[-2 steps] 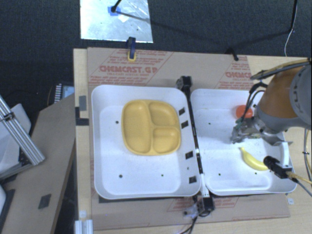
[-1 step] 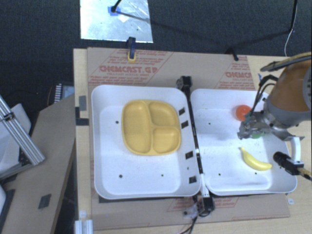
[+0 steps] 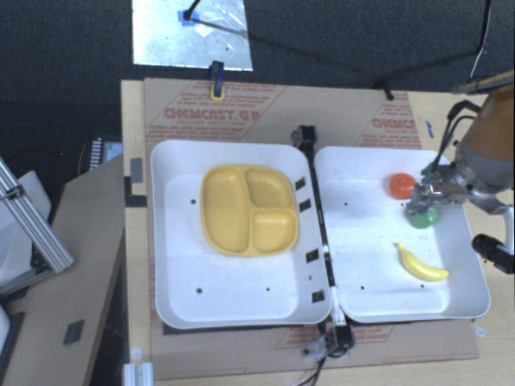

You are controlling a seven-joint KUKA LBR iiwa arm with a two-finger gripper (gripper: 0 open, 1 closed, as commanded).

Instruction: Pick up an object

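Note:
In the right bin point(image 3: 362, 296) lie an orange-red round fruit point(image 3: 401, 185), a small green object point(image 3: 425, 218) and a yellow banana point(image 3: 422, 265). My gripper point(image 3: 422, 206) hangs low at the bin's far right, right over the green object and just beside the orange fruit. The green object peeks out below the gripper's tip and is partly covered by it. The banana lies apart, nearer the front of the bin.
The left bin point(image 3: 177, 296) holds a yellow divided plate point(image 3: 248, 210). A black divider point(image 3: 316, 223) with clips runs between the two bins. The arm's grey and orange body point(image 3: 492, 147) fills the right side above the bin.

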